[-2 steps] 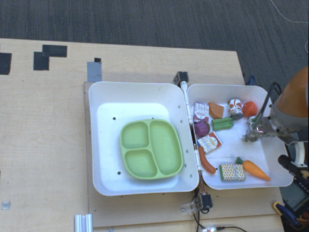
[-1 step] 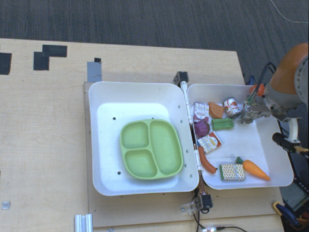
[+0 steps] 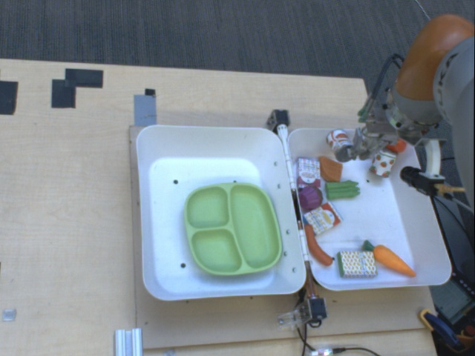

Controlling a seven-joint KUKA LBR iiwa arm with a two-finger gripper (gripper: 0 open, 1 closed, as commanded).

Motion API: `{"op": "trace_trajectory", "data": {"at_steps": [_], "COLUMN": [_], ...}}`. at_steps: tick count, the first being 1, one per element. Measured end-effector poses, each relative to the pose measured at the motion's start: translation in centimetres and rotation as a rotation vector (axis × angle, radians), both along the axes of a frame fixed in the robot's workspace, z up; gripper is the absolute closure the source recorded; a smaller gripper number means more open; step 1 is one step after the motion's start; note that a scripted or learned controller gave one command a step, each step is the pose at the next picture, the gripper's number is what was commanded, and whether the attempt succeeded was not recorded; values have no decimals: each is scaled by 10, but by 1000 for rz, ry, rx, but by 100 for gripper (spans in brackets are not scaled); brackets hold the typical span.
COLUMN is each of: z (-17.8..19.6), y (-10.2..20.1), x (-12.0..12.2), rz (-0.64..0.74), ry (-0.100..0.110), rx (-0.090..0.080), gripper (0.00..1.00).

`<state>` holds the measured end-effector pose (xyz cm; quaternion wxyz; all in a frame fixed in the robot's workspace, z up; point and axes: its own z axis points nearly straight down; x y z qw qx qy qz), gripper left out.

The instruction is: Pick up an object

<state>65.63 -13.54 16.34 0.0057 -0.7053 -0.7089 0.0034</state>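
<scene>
My gripper hangs low over the far end of the right bin, reaching in from the right. A small red and white thing lies just beyond it to the left. A white and red toy sits just to its right. An orange wedge and a green vegetable lie a little nearer the camera than the gripper. I see nothing held in it.
Also in the right bin are a pink packet, a purple ball, a snack packet, a red chili, a green box and a carrot. The left bin holds a green divided plate.
</scene>
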Motion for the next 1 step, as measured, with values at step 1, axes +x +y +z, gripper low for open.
{"op": "trace_trajectory", "data": {"at_steps": [1], "z": [114], "y": [92], "x": [14], "rz": [2], "ry": [-20], "rx": [-2], "gripper": [100]}}
